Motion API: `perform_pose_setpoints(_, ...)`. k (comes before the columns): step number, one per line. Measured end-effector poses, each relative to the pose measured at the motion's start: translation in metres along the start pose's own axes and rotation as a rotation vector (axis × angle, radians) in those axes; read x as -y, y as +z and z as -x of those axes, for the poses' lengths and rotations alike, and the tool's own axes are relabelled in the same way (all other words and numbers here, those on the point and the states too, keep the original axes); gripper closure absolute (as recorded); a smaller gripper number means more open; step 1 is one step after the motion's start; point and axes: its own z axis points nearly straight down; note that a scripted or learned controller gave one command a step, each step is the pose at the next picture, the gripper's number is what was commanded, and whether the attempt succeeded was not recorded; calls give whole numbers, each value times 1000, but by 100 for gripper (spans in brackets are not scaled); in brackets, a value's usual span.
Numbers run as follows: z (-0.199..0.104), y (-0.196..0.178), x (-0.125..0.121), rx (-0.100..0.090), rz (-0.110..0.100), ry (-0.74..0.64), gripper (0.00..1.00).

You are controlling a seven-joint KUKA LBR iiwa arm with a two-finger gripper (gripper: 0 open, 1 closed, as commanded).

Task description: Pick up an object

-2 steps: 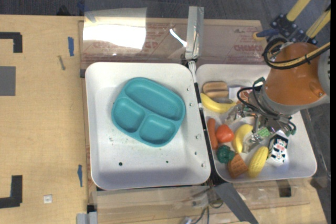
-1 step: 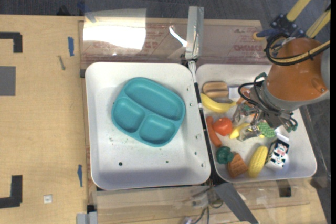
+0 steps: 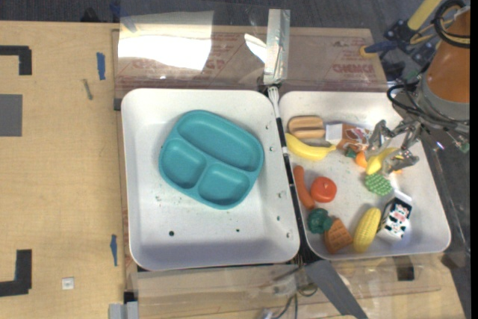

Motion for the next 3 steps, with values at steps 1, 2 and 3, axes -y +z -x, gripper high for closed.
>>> perform_pose_setpoints(1, 86, 52, 30, -5, 8, 349, 100)
perform_pose_setpoints(2, 105, 3, -43, -6, 6, 690, 100)
perform_pose_setpoints(3, 151, -5, -90, -4, 7, 639, 100)
